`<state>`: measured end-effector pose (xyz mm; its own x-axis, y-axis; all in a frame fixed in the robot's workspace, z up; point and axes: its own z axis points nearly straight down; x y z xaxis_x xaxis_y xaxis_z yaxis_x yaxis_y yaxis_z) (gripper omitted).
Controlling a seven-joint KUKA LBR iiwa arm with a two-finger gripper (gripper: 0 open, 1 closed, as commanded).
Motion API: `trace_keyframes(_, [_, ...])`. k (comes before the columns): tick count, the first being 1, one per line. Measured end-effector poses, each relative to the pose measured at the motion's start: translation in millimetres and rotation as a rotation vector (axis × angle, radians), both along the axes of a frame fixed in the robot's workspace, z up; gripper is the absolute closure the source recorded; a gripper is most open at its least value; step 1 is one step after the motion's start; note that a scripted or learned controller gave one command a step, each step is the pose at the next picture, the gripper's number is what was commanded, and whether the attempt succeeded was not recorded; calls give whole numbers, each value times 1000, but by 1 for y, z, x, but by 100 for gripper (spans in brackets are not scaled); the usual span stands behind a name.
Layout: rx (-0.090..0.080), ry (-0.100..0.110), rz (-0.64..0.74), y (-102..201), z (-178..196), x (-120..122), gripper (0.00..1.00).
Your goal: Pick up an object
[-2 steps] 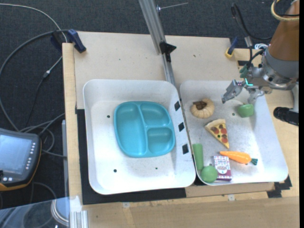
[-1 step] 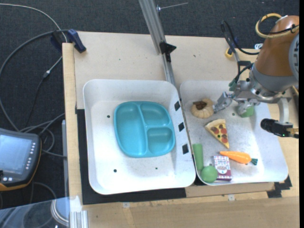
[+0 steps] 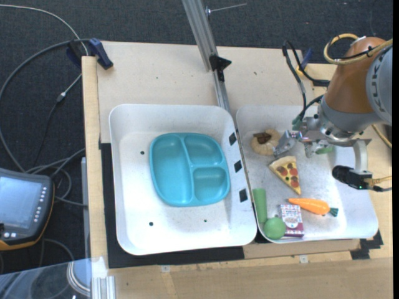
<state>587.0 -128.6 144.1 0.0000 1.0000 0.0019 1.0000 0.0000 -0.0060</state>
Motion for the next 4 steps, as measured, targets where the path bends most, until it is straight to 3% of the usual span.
trace_keyframes(1, [0, 1, 1, 1, -53, -1, 0])
trace_keyframes(2, [0, -6, 0, 1, -38, 1, 100])
trace_keyframes(3, [-3, -11, 0, -2, 7, -4, 100])
trace_keyframes(4, [-3, -12, 1, -5, 64, 7, 100])
